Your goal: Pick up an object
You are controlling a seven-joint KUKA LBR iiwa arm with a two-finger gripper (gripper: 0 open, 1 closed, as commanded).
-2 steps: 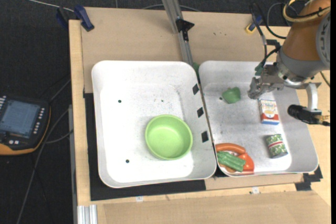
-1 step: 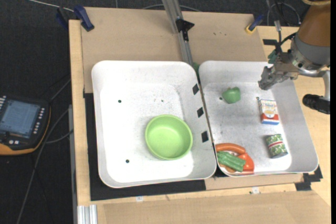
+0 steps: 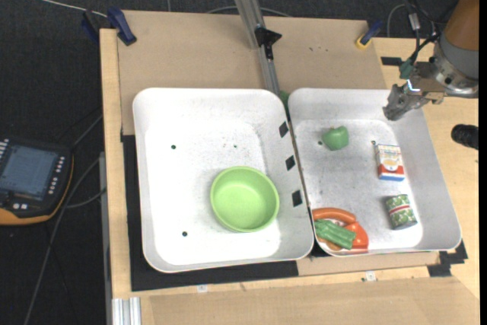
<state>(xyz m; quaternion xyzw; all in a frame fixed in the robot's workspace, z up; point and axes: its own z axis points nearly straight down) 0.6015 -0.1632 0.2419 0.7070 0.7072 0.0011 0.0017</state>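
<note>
Even, diffuse overhead light fills the scene, bright on the two shallow white plastic bins (image 3: 205, 106), which look slightly washed out. Shadows are soft and short: a faint one inside the round green plastic bowl (image 3: 243, 199). The dark carpet far left reads dim. Fine detail is soft and mildly grainy.

Robot arm poised over sorting bins on a workbench.
The gripper (image 3: 397, 104) hangs above the far right corner of the right bin (image 3: 434, 194), which holds a green pepper (image 3: 335, 138), a small carton (image 3: 389, 162), a green can (image 3: 400, 211) and a plate of toy vegetables (image 3: 339, 231). A green bowl (image 3: 243, 199) sits in the left bin (image 3: 163, 164).
</note>
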